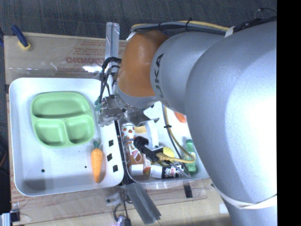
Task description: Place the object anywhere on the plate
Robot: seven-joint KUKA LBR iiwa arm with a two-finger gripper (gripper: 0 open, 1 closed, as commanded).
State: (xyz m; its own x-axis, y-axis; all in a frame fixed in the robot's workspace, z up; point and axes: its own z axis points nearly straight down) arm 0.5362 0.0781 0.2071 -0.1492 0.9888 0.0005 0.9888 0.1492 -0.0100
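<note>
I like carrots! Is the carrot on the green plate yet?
No. The carrot lies on the white bin floor, just below the green plate.

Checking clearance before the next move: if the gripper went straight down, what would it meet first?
Probably the white rim between the two bins, beside the carrot; depth is unclear from this single view, with the gripper mostly hidden.

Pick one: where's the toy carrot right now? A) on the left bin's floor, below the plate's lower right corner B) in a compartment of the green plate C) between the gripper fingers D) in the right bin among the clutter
A: the carrot lies on the white floor of the left bin, just off the green plate, not in any of its compartments.
</note>
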